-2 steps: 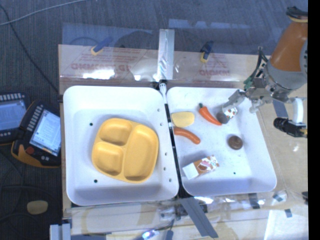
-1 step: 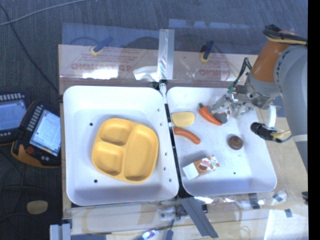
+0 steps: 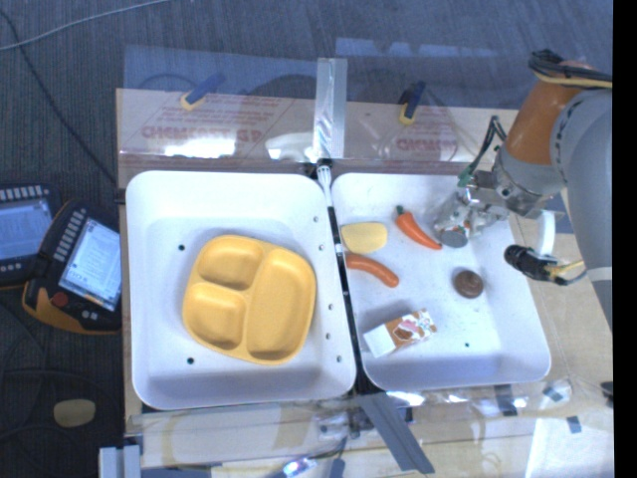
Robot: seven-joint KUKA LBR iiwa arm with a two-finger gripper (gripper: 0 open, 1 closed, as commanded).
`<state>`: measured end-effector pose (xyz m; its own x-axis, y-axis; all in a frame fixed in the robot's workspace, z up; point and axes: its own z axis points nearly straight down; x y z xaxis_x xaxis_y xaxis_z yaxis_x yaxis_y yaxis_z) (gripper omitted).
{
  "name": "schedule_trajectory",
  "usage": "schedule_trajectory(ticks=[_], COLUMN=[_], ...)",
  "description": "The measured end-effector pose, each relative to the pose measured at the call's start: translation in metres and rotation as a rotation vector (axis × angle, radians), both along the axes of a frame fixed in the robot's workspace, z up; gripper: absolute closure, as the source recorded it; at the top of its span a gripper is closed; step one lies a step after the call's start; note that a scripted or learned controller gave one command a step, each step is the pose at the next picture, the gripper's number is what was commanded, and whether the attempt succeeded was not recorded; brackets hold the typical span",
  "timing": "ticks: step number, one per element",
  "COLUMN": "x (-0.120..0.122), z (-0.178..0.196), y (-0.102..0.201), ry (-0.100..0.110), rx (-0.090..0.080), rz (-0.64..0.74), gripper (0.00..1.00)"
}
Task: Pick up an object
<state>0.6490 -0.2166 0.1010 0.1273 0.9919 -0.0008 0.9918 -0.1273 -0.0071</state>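
Tool state unclear, poised just beside the carrot (probably light, stiff, slippery plastic); grip across its middle.

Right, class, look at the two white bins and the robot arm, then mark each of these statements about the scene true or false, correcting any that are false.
1. The yellow divided plate lies in the left bin. True.
2. The carrot lies in the left bin. False: it is in the right bin, beside the gripper.
3. The sausage lies near the divider between the bins. True.
4. The small carton stands on the yellow plate. False: it lies on the right bin's floor.
5. The brown round object is in the right bin. True.
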Motion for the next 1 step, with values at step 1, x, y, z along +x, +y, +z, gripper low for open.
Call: schedule_trajectory(ticks=[1], x=[0.0201], z=[0.096], y=[0.0577], ry=[-0.003], rx=[-0.002], rz=[-0.07], gripper=[1.0])
